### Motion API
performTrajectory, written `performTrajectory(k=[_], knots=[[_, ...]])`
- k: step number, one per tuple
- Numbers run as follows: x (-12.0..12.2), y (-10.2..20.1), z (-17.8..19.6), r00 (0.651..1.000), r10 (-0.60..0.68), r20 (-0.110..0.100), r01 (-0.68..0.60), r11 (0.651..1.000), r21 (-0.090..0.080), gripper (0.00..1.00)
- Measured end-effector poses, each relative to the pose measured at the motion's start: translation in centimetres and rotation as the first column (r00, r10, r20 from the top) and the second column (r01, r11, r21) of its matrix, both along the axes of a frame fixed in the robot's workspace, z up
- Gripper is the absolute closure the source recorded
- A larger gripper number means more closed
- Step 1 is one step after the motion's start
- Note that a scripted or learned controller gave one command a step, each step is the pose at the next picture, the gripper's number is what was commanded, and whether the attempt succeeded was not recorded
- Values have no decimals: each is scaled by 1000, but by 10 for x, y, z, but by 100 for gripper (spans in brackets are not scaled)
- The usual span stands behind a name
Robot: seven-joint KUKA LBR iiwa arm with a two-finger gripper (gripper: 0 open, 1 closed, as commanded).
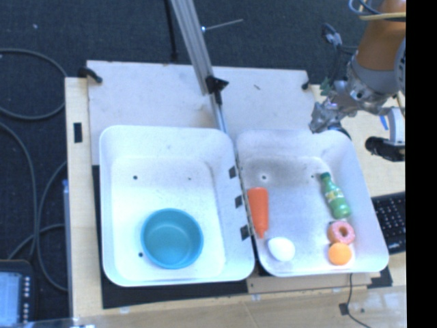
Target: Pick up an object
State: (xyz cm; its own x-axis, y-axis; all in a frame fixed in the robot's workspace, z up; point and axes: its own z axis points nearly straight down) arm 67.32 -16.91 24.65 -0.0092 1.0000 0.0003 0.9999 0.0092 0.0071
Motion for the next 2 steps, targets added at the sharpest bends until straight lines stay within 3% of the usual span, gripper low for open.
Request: performTrajectory(k=[2], knots=[[13,94,10,1000,0,-3,0,1000,1,100]])
